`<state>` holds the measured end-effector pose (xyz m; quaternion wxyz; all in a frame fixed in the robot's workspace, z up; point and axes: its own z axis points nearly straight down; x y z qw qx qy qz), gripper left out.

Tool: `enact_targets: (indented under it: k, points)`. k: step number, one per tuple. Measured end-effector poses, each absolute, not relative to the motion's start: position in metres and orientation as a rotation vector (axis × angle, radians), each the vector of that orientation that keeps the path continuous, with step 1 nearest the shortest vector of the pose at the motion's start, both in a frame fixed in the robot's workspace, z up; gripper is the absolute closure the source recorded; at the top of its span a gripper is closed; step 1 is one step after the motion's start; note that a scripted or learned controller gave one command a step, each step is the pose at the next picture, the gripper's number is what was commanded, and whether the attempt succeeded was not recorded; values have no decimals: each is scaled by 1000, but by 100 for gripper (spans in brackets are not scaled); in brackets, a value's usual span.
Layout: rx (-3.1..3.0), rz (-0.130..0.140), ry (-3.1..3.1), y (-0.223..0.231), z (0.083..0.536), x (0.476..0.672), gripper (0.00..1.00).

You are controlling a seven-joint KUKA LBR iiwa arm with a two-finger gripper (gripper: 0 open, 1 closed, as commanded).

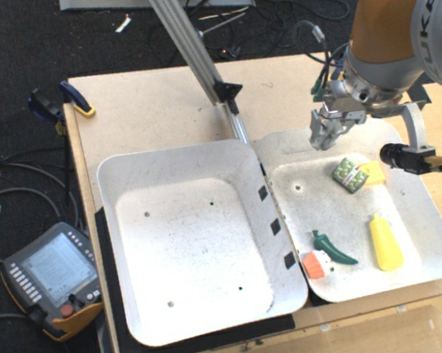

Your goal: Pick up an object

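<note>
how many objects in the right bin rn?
4, maybe: green patterned block with a yellow piece at its right, near the gripper; yellow bottle lower right; green-and-orange toy at the bottom left. The arm may hide more.

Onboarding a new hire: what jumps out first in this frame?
The grey arm with its orange band reaches in from the right, its gripper hanging over the right bin. That bin holds a yellow bottle, a green patterned block and a green and orange toy.
</note>
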<state>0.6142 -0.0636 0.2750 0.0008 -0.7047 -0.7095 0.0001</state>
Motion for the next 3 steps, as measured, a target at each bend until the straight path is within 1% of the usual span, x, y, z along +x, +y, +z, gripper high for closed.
enact_targets:
  k: [1,2,3]
  points:
    - [-2212,1,-2227,-13,256,608,100]
    - [-2213,-3,-2231,40,258,613,100]
    - [-2210,3,-2227,90,234,611,100]
